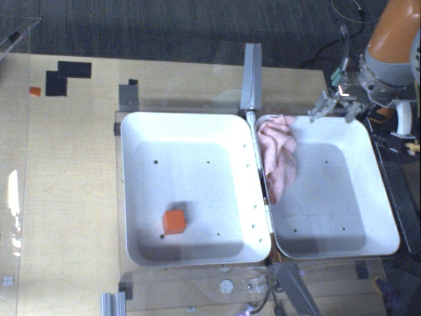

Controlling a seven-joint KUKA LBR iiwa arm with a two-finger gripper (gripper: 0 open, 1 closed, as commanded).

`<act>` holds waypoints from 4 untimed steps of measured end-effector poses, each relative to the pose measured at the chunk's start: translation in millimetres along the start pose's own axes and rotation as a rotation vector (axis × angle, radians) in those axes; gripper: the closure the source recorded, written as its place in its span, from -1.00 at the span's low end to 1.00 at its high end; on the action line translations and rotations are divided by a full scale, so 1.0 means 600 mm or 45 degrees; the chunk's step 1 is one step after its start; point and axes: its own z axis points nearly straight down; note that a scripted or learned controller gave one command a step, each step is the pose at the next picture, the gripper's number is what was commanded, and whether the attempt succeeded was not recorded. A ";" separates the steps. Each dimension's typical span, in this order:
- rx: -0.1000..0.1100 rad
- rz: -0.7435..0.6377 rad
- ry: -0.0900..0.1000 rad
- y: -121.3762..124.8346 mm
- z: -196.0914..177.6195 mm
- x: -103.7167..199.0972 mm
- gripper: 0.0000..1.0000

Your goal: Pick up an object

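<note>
Pink cloth (277, 158), soft and crumpled, lies draped against the left wall of the right bin (368, 242), at its far left corner, one edge riding up toward the divider between the two bins. It trails down along that wall toward the middle of the bin.

Across the divider, an orange block (174, 222) sits alone on the floor of the left bin (138, 176), toward its near left part, well apart from the cloth.

Up at the far right, the arm (395, 38) comes in with its orange band showing, and the jaws (335, 107) hang above the far rim of the right bin, to the right of the cloth and apart from it. They look spread fairly wide, with two pale fingers splayed out, and nothing sits between them.

Both bins rest on a pale wooden surface (66, 196). A grey metal bar (251, 78) runs away from the gap between the bins toward the far side. On the far left of the surface are black patches (66, 76) and a small orange marker (35, 91).
</note>
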 end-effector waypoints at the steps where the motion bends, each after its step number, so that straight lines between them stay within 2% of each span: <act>1: 0.000 -0.204 0.000 0.026 0.185 0.055 -1.00; 2: -0.006 0.016 0.000 0.027 0.179 0.007 -1.00; 3: -0.020 -0.154 -0.004 0.000 0.261 0.073 -1.00; 4: -0.027 -0.155 0.000 0.004 0.243 0.077 1.00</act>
